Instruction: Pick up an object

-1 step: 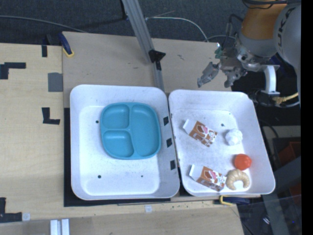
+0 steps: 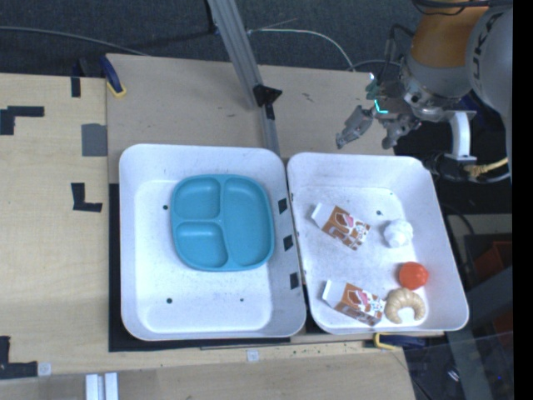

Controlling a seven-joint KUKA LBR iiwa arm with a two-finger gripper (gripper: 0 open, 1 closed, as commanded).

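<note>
Near you, the croissant [image 2: 405, 306] and packets wait in the right bin [image 2: 433, 192] while your gripper [image 2: 371, 128], fingers spread and empty, hovers beyond its far rim, descent next.

The grey arm [image 2: 487, 32] with its orange band reaches in from the right, wrist bent downward. Its gripper [image 2: 376, 132] hangs with 2 fingers [image 2: 353, 130] spread apart, holding nothing.

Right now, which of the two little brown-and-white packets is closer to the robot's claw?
The upper brown-and-white packet, near the right bin's middle. The other packet lies by the croissant, farther from the gripper.
</note>
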